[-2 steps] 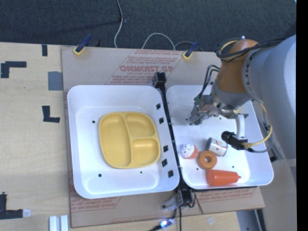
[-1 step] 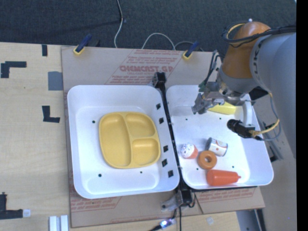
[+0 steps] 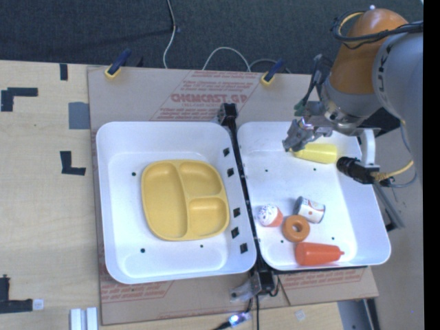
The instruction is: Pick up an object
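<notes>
1. Yellow block (image 3: 317, 153) lies at the right bin's (image 3: 364, 212) far side, touching the gripper (image 3: 297, 137).
2. Gripper sits low at the block's left end; open or closed: can't tell.
3. Divided yellow plate (image 3: 184, 199) in left bin (image 3: 117, 184).

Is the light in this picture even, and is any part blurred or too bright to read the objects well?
Camera view: the light is soft and even, shadows faint; the right bin floor looks bright but not burnt out. The yellow tray, orange ring and orange carrot-like piece are fairly sharp. The gripper near the yellow block is slightly soft, and the small round toy's details are too small to read.
</notes>
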Tool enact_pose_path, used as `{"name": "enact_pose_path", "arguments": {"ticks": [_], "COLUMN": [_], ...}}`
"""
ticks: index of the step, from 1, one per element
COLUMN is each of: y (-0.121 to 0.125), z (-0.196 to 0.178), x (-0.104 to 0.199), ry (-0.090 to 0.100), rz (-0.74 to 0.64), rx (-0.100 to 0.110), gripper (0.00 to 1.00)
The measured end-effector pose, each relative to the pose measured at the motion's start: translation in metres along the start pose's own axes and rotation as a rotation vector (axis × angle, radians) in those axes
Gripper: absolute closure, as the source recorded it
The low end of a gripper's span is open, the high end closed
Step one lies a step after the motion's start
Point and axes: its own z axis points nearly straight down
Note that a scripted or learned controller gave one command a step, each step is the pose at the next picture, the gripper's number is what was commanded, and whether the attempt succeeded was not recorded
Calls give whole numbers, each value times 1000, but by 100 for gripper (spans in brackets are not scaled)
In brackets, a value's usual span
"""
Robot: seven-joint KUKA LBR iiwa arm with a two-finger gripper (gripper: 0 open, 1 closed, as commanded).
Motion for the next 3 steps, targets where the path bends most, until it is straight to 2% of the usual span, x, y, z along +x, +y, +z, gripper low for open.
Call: {"name": "enact_pose_path", "arguments": {"ticks": [1,2,3], "y": [11,7,16], "z": [5,8,-6], "x": [57,105,155], "ry": [2,2,3], "rz": [-5,-5,-5], "rx": [5,6,4], "gripper": [100,100,100]}}
